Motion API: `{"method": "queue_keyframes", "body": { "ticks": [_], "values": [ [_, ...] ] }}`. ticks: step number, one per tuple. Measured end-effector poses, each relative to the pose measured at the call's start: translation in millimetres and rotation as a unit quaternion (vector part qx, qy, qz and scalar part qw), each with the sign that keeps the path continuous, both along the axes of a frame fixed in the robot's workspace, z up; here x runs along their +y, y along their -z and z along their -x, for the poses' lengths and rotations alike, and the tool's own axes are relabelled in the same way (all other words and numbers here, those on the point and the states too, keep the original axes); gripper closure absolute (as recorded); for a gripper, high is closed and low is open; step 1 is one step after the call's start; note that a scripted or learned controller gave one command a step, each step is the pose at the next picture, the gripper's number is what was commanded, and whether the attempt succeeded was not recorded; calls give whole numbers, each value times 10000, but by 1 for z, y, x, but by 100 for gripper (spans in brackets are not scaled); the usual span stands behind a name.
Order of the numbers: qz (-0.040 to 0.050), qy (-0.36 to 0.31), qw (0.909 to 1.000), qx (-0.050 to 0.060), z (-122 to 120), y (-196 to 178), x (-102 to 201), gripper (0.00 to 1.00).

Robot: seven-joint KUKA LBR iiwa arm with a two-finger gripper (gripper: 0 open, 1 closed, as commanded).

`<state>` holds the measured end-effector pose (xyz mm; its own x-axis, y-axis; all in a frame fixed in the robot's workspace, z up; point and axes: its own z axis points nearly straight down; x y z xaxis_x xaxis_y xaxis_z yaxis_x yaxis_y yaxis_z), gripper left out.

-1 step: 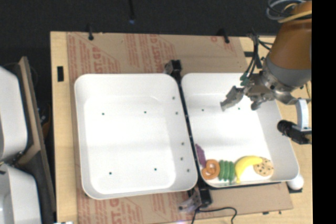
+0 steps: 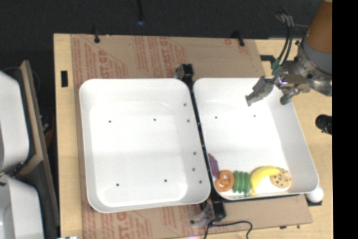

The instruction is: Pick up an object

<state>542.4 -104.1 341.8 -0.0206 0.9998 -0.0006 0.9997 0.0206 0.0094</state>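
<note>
Several small toys lie along the front wall of the right bin (image 2: 291, 126): an orange ring (image 2: 225, 181), a green ribbed piece (image 2: 242, 182), a yellow banana (image 2: 263, 174), a speckled cookie (image 2: 281, 179) and a thin purple piece (image 2: 213, 164). My gripper (image 2: 271, 95) hangs over the far right part of that bin, well away from the toys. It is open, its two grey fingers spread apart with nothing between them. The orange-banded wrist (image 2: 319, 31) rises behind it.
The left bin (image 2: 89, 120) sits beside the right one, with a black clip (image 2: 184, 71) at the top of the seam between them. Both rest on a cardboard sheet (image 2: 140, 56). White shapes stand at the far left edge.
</note>
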Motion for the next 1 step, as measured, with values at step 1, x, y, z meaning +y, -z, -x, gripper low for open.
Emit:
{"method": "queue_keyframes", "body": {
  "ticks": [1],
  "values": [
    [-1,6,10000,37,0,-6,-1,100]
  ]
}}
